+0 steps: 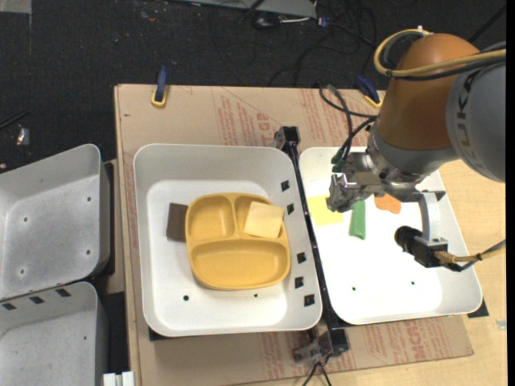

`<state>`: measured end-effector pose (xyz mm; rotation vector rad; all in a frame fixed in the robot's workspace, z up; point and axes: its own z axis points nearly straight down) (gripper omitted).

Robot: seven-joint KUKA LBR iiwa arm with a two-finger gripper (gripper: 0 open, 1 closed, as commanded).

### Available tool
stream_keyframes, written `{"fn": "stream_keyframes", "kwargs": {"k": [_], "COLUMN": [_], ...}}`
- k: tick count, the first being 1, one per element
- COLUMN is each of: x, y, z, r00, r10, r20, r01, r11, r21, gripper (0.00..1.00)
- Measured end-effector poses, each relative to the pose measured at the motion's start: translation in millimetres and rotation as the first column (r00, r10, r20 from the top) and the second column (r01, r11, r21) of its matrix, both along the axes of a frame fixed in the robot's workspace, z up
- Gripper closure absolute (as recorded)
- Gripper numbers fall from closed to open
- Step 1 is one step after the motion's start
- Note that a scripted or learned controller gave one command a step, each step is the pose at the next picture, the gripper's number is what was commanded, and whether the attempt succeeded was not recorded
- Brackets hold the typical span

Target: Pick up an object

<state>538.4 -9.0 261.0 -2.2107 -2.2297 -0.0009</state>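
Observation:
In the right bin point(394, 296), a flat yellow piece point(320, 213) lies by the left wall. A green stick point(357, 220) lies just right of it, and an orange piece point(389, 205) peeks out from under the arm. My gripper point(344, 191) hangs over the upper left part of this bin, just above the yellow piece and the top of the green stick. Nothing can be seen held in it. The left bin point(161, 296) holds a yellow divided plate point(237, 252) with a pale yellow block point(263, 219) in its upper right compartment. A brown block point(177, 221) lies against the plate's left side.
The arm's grey body and orange band point(422, 87) cover the upper right of the right bin. A black cable fitting point(418, 246) hangs over that bin's middle right. Black clips point(299, 256) line the wall between the bins. Two more white trays point(48, 215) sit far left.

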Motion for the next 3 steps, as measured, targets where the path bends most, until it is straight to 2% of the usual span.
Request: {"fn": "stream_keyframes", "kwargs": {"k": [1, 2, 3], "x": [9, 3, 3], "y": [53, 104, 101], "z": [-22, -20, -20], "r00": [1.000, 1.000, 1.000], "r10": [-0.001, 0.000, -0.006], "r20": [-0.002, 0.000, 0.000], "r01": [0.001, 0.000, 0.006], "r11": [1.000, 1.000, 1.000], "r21": [-0.001, 0.000, -0.002], "gripper": [1.00, 1.00, 0.00]}}
